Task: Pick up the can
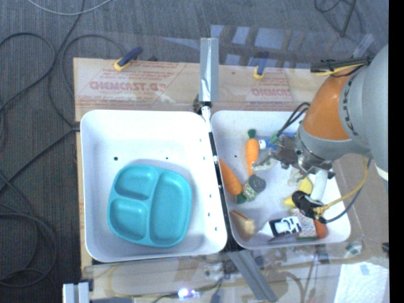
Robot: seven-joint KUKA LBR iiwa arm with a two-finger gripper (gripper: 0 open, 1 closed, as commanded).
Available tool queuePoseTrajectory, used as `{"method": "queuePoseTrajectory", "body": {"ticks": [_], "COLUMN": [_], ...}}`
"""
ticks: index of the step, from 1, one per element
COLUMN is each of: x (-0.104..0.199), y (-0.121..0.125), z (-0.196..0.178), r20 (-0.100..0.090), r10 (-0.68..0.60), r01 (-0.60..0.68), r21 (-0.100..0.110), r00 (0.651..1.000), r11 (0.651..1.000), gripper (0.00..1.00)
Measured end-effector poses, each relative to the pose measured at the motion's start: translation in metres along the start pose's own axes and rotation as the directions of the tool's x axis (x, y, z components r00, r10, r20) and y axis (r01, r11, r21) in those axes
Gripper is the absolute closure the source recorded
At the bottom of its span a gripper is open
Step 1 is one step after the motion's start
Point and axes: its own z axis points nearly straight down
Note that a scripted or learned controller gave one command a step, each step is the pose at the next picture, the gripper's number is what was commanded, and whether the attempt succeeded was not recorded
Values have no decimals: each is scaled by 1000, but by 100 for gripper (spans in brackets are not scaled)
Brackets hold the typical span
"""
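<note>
Whether the gripper [276,158] is spread or closed cannot be told: its tip is lost among dark metal parts under the grey wrist, and nothing can be seen gripped in it. It hangs over the upper middle of the right bin [235,130], with the arm coming in from the right.

The can [255,184] is a small grey, round-topped thing on the floor of that bin, left of centre. It lies below and to the left of the gripper, near it but apart. A small green thing [247,195] touches its lower left side.

A carrot [252,152] stands just above the can, its green top pointing away from it. A second carrot [230,178] lies slanted along the bin's left wall, just beside the can. Nearer the front wall are a tan wedge [243,222] and, to its right, a black box [285,226] with a white label.

The left bin [126,131] holds a blue plate [151,206] with three sections.
</note>
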Motion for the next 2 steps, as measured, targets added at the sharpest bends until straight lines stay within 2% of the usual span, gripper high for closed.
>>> {"method": "queuePoseTrajectory", "body": {"ticks": [1, 2], "x": [0, -14], "y": [0, -52], "z": [0, -7], "r20": [0, 1], "r10": [0, -17], "r01": [0, 17], "r21": [0, 2], "r00": [1000, 1000], "r11": [1000, 1000], "gripper": [0, 0]}}
